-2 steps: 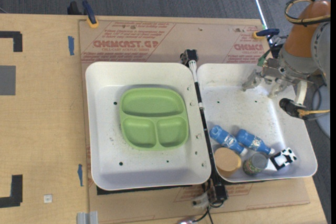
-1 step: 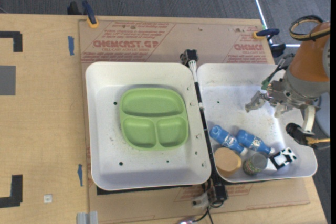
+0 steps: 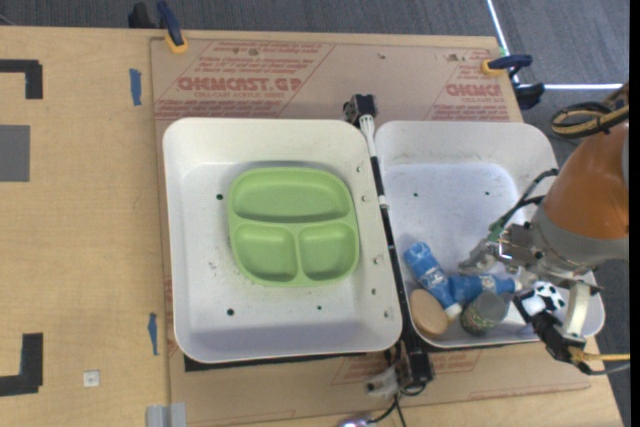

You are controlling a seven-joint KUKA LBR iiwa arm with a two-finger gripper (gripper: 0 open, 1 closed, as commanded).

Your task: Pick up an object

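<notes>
In the right bin (image 3: pixel 450 165), several small objects lie along the near edge. A blue bottle (image 3: pixel 423 264) lies next to a blue piece (image 3: pixel 465 290), with a tan round disc (image 3: pixel 431 316) and a grey-green round object (image 3: pixel 485 312) beside them. A black-and-white ball (image 3: pixel 545 299) and a white piece (image 3: pixel 580 312) sit further right. My gripper (image 3: pixel 497 262) hangs low over the near right part of this bin, just above the blue piece and the grey-green object. The wrist hides the gripper's tips.
The left bin (image 3: pixel 190 215) holds a green divided plate (image 3: pixel 293 223). A black clip (image 3: pixel 359 106) sits at the far end of the seam between the bins. Cables and clamps lie on the bench at the far right.
</notes>
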